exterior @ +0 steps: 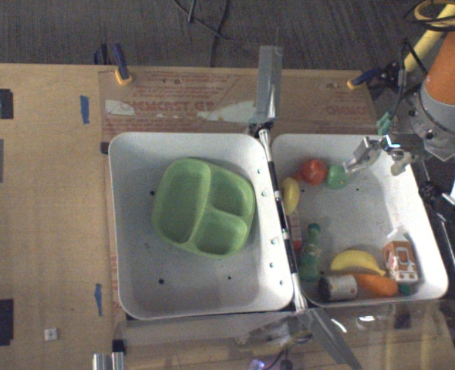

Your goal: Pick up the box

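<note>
Nearest the camera, along the front wall of the right bin (436, 287), lie a small can (337, 287), a carrot (377, 284), a banana (356, 261) and the box (400, 261). The box, orange and white, occupies the front right corner, close against the bin's right wall, its long axis running roughly front to back.

Claw (380, 152) position: over the rear of the same bin, near its right side, beside a green ball (336, 176) and a red tomato (313, 170). Two pale fingers appear spread with a gap between them, and nothing is visible between them.

Governing relation: the box lies well apart from the claw, toward the front of the bin and slightly to the right in the view. Judgement: the claw must travel forward along the right wall, then descend with fingers across the box's short side. The wall and the carrot leave little clearance.
</note>
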Available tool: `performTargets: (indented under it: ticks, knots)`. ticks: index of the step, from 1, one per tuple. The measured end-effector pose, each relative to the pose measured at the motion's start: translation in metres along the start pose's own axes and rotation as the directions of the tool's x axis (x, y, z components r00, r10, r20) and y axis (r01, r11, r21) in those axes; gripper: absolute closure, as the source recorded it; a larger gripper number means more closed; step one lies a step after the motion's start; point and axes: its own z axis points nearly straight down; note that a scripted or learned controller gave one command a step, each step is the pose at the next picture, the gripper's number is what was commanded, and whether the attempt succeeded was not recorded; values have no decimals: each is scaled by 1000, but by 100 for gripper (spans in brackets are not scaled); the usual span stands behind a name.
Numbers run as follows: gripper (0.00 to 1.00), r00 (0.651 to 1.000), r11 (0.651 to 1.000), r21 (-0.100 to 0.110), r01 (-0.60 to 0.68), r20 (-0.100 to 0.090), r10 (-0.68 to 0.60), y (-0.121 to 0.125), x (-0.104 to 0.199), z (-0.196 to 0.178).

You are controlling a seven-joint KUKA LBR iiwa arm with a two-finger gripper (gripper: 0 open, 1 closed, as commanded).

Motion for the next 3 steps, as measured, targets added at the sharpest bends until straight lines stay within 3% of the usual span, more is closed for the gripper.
performTargets:
  ticks: [1,2,3]
  knots:
    - [0,924,924,-2,382,1,-382,-48,-49,102]
    - [0,909,909,-11,416,8,-416,-81,-13,193]
    - [0,781,781,-4,624,4,-624,-83,-3,3]
